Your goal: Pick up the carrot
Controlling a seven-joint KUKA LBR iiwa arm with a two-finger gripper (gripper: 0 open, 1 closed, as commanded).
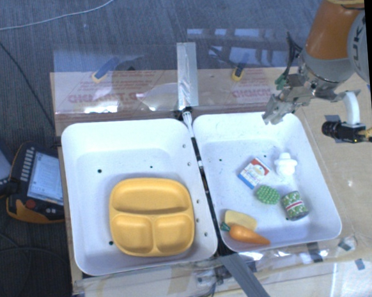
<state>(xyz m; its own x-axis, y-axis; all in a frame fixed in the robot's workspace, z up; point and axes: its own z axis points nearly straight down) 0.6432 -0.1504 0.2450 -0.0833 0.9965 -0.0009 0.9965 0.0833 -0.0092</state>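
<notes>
the carrot [246, 235] lay at the near edge of the right bin [315, 160], toward its left corner, pointing its narrow tip to the right and slightly down. just behind it and touching or nearly touching sat a yellow wedge [240, 220] that looked like a piece of cheese. further right in the same bin stood a small green can [294, 205] on its side or tilted, with a red band on its label, and just left of it a round green knobbly item [266, 194]. a small white bottle-shaped piece [285, 166] lay above the can, and a little box with a blue and red face [254, 172] rested to its left. the left bin [84, 159] held a yellow divided tray [152, 215] with three compartments, sitting toward the near side. the gripper [274, 114] hung over the far right corner of the right bin, well apart from the carrot, under the grey wrist and orange band [331, 21] of the arm. whether its fingers were open or closed could not be told from this angle, since they were small and dark against the bin rim. nothing could be seen between them. a handheld controller [36, 183] rested on the floor to the left of the bench.
</notes>
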